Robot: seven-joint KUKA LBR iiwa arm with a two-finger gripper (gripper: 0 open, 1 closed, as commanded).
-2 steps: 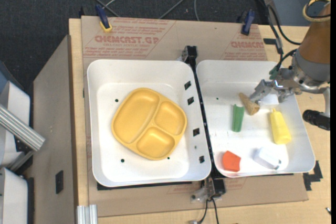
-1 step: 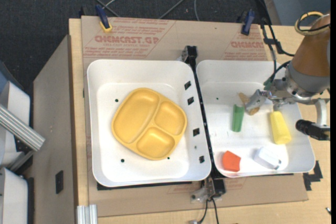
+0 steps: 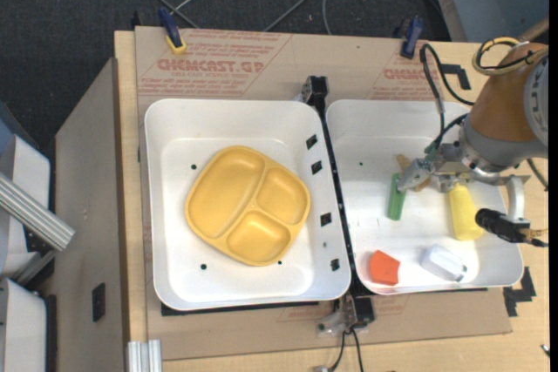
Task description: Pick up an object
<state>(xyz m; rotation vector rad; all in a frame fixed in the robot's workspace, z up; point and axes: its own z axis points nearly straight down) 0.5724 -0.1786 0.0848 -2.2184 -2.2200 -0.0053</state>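
While the gripper [image 3: 425, 176] hangs low at mid right bin [image 3: 366, 122], fingers w/ grip unclear, nothing seen held, 4 candidates lie near: green stick [image 3: 396, 198], yellow piece [image 3: 464, 213], orange block [image 3: 384, 267], white block [image 3: 444, 262] by the front edge.

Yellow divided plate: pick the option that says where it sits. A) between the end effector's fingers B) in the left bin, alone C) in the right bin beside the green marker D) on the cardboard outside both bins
B: the yellow divided plate lies flat inside the left bin with nothing else around it, while the green marker lies in the right bin.
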